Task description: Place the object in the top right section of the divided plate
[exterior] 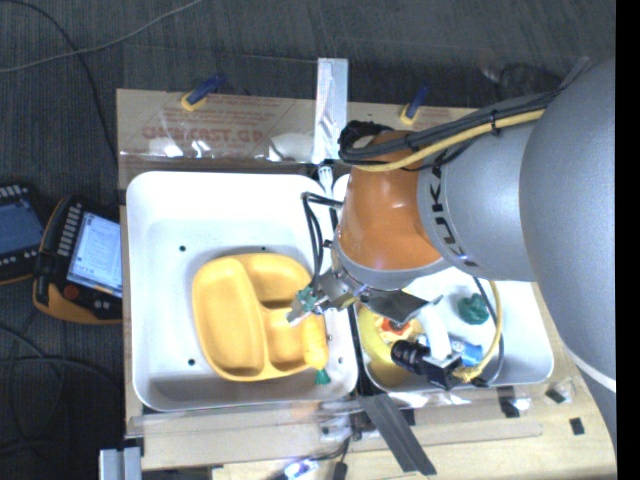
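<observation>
Left bin (160,233) held the yellow divided plate (225,313), set a little askew: one long section on its left, two smaller ones on its right. The arm (560,188) reached in from the right, and its orange band (385,218) hung above the wall shared by the two bins.

Gripper (303,305) sat low over the plate's right side, about where the ridge between the two small sections met the rim. Whether it was apart or closed could not be told from this angle.

Yellow oblong object (314,343) with a green tip lay just below the gripper, along the plate's right rim and close to the bin's right wall, green end toward the bench's near edge. It was outside the top right section (272,271). Whether it rested in the lower right section or on the rim could not be made out, nor whether it touched the gripper.

Right bin (525,363), partly hidden by the arm, held a teal object (472,311), a yellow rounded thing (378,340) by its left wall, and a small blue piece (466,352) — all well apart from the plate.

Off the bench to the left, a handheld pendant (85,258) with a lit screen lay on the dark floor.
</observation>
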